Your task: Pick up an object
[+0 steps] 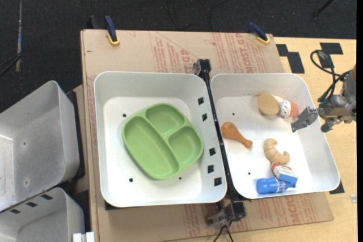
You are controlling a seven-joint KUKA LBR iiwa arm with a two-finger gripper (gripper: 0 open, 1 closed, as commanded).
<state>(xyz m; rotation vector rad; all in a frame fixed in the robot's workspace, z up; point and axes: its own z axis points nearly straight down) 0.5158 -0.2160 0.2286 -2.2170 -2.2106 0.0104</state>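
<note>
Gripper (313, 118) sits at right bin (317, 175) edge near bun (268, 104), poised for a pick; grip state cannot be told.

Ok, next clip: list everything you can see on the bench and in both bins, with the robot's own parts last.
white bins: two, white, side by side on the bench
divided plate: one, green, three compartments, in the left bin
drumstick toy: one, orange-brown, right bin, near its left wall
round tan item: one, tan, right bin, far part, touching a small white and red piece
croissant-like toy: one, pale tan, right bin, middle
blue item: one, blue with red and white, right bin, near edge
clamps: two, blue and yellow, far edge of the board
hand: one, dark grey, over the right bin's right rim
</note>
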